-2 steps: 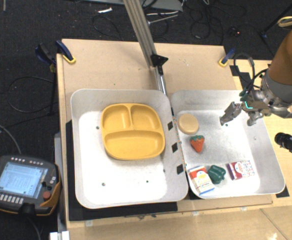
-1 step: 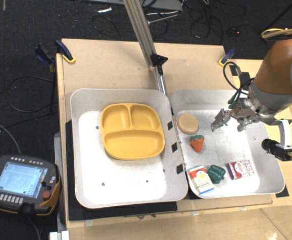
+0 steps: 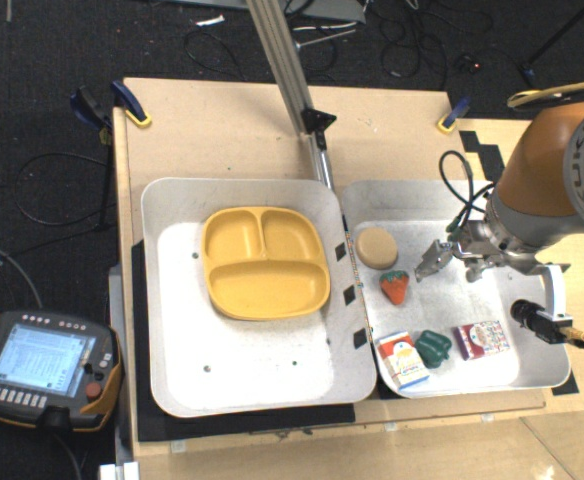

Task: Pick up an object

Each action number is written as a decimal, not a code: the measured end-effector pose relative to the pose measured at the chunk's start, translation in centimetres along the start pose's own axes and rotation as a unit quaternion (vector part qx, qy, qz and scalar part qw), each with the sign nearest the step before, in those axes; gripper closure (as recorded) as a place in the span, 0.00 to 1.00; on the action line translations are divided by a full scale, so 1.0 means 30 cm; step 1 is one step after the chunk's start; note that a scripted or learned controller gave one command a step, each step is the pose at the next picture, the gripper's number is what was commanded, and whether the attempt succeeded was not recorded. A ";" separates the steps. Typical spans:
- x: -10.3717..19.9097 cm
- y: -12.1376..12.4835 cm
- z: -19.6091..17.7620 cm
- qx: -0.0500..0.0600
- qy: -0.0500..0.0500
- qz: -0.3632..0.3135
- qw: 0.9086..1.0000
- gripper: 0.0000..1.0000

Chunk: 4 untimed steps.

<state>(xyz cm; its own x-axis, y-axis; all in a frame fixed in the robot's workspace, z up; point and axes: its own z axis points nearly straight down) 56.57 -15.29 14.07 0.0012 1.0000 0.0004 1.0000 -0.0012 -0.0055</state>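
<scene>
The fingers (image 3: 450,260) are hovering spread and empty in the right bin (image 3: 532,368); the strawberry (image 3: 396,287) is lying at their 8 o'clock, likely rolling if nudged off-centre.

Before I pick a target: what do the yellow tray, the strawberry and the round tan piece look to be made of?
Yellow tray: likely moulded plastic, smooth, three compartments with rounded edges. Strawberry: probably toy plastic, flat red body, green top. Round tan piece: matte, evenly coloured; wood or plastic, can't tell which.
</scene>
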 end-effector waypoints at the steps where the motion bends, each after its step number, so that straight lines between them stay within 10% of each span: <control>1: 0.001 0.002 0.156 -0.003 -0.001 -0.001 1.000 0.00; 2: 0.002 0.004 0.116 -0.004 -0.001 -0.001 1.000 1.00; 4: 0.038 0.023 -0.294 -0.006 -0.001 -0.003 1.000 1.00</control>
<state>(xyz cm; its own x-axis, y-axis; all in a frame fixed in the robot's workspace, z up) 57.32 -14.17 22.87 -0.0039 1.0000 -0.0016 1.0000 0.0039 0.0071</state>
